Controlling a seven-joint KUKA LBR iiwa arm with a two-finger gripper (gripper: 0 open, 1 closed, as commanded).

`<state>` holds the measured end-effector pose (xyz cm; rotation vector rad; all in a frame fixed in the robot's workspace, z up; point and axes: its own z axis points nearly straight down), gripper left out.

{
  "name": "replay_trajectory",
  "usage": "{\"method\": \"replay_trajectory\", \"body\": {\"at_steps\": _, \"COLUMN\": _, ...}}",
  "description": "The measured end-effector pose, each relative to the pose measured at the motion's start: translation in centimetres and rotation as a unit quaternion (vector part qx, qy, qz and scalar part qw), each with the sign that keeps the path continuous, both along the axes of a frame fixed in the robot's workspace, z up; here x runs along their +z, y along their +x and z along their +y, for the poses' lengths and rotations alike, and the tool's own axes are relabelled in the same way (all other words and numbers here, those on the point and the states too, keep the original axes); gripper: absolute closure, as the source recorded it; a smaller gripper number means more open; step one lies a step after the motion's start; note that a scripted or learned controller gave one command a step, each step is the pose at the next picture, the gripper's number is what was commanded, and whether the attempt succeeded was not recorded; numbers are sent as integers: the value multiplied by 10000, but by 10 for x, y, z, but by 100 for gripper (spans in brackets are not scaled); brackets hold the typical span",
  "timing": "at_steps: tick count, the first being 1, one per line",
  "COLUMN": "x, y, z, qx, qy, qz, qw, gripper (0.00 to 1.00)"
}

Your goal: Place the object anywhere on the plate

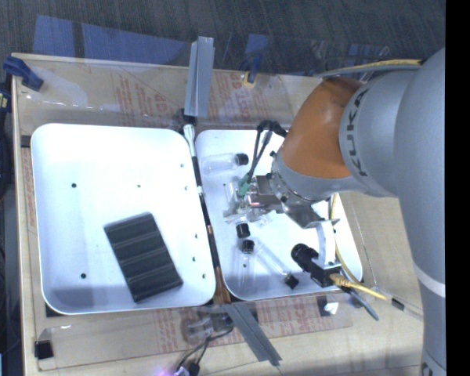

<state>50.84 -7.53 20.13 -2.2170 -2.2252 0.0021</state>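
Reaching in from the right, above the right bin [254, 290]: grey arm [392, 131], smooth and rounded, with a glossy orange band [317, 135] above the wrist. Hanging low over the middle of this bin, the gripper [249, 198], a cluster of bright metal parts with a thin green cable [254, 164] going up from it. Not possible to tell from this slanted view if open, closed or gripping something.

Lying on the white floor just below the gripper, two small black pieces [245, 246], short and roundish, close to each other and not touching the gripper as far as visible. Near the top wall of the same bin, a clear plastic item [216, 164], almost invisible against the white. Cannot say which of these is the object of the task.

Resting in the left bin [86, 171], toward its lower part: the plate [142, 256], a dark rectangular slab with ribbed, matte surface, turned at an angle, well apart from the gripper and with nothing on it.

Both bins shallow, smooth plastic, with rounded corners, side by side on the pale wooden bench [102, 92].
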Motion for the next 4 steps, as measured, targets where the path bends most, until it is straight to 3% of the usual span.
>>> {"method": "replay_trajectory", "body": {"at_steps": 1, "x": -12, "y": -32, "z": 44, "qx": 726, "qy": 11, "qz": 29, "qw": 9974, "gripper": 100}}
{"method": "replay_trajectory", "body": {"at_steps": 2, "x": -12, "y": -33, "z": 125, "qx": 1362, "qy": 5, "qz": 20, "qw": 9907, "gripper": 100}}
{"method": "replay_trajectory", "body": {"at_steps": 3, "x": -96, "y": -33, "z": 180, "qx": 1114, "qy": 1, "qz": 32, "qw": 9938, "gripper": 100}}
{"method": "replay_trajectory", "body": {"at_steps": 4, "x": -10, "y": -17, "z": 162, "qx": 2453, "qy": 5, "qz": 1, "qw": 9695, "gripper": 100}}
